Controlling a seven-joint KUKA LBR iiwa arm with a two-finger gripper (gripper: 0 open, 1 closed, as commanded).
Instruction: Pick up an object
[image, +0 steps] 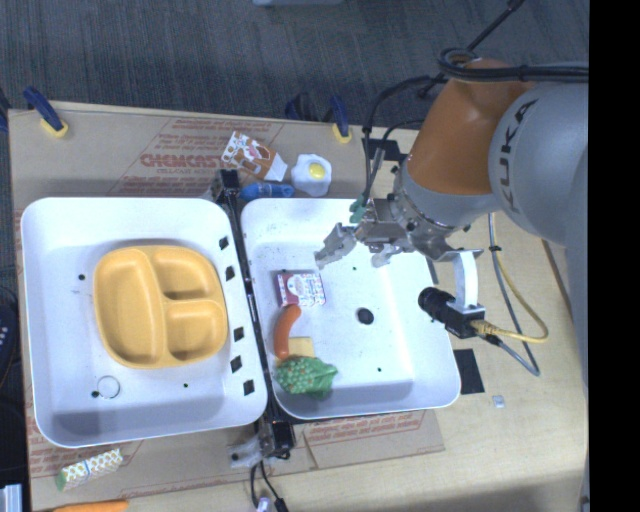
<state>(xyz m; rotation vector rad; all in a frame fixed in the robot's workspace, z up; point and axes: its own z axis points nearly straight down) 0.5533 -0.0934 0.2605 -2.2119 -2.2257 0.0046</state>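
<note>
My gripper (354, 250) hangs over the upper middle of the right bin (420, 375), and its fingers stand open with nothing between them. Just below and left of it a small pink carton (300, 288) lies flat on the bin floor. Further down are an orange sausage (287, 328), a yellow block (301, 347) and a green leafy toy (305, 375), all near the bin's left wall. The gripper touches none of them.
A yellow divided plate (160, 303) lies in the left bin (50, 400). Behind the bins on the cardboard sit a snack packet (246, 153), a blue item (266, 190) and a fried-egg toy (313, 172). A wrapped candy (90, 467) lies at the front left.
</note>
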